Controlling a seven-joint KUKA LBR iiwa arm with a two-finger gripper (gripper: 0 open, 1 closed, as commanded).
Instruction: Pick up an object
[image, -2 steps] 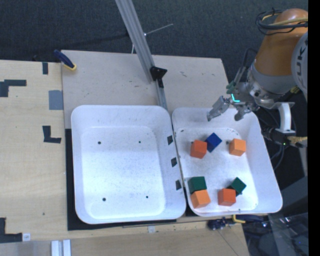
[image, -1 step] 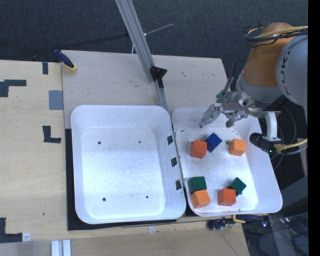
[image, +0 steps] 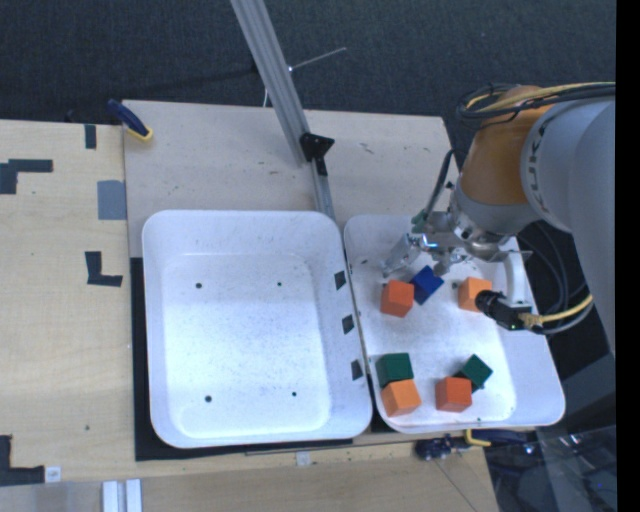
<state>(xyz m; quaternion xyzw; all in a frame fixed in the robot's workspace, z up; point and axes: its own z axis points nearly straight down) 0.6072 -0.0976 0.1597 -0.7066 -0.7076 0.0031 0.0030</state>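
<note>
My gripper (image: 425, 258) hangs over the far part of the right bin (image: 535, 400). A blue cube (image: 427, 285) sits just below it in the view, tilted and touching an orange cube (image: 397, 298) on its left. Whether the gripper touches the blue cube is unclear. Another orange cube (image: 472, 293) lies to the right, beside the wrist. Nearer the front are a dark green cube (image: 395, 366) stacked against an orange cube (image: 402, 396), one more orange cube (image: 453, 393) and a small dark green cube (image: 476, 370).
The left bin (image: 160, 300) stands beside the right one, their rims meeting in the middle. A slanted metal post (image: 285, 90) rises behind the bins. A black cable connector (image: 500, 308) with yellow wire hangs near the right bin's far right side.
</note>
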